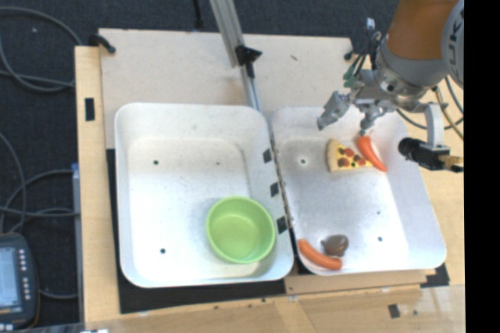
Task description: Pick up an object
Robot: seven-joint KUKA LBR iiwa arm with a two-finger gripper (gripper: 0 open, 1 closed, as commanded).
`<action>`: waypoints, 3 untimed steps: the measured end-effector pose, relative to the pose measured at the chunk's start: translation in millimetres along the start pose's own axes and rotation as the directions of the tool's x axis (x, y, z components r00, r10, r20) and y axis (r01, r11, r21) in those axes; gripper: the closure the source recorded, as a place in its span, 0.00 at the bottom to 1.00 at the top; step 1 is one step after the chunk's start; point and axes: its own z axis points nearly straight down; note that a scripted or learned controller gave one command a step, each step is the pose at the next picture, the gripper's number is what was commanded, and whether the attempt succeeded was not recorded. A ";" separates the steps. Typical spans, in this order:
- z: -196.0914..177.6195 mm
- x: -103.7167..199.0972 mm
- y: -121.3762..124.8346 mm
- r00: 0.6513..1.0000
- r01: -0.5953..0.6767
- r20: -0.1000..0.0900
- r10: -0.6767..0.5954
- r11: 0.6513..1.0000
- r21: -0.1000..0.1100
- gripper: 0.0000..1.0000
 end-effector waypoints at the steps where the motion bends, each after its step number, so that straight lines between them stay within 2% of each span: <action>1: 0.0 0.2 0.0 1.000 0.000 -0.001 0.000 1.000 0.000 0.00; 2: 47.4 -10.9 0.1 1.000 -0.006 0.004 0.006 1.000 0.004 0.00; 3: 109.3 -6.9 -2.4 1.000 -0.007 0.003 0.007 1.000 0.006 0.00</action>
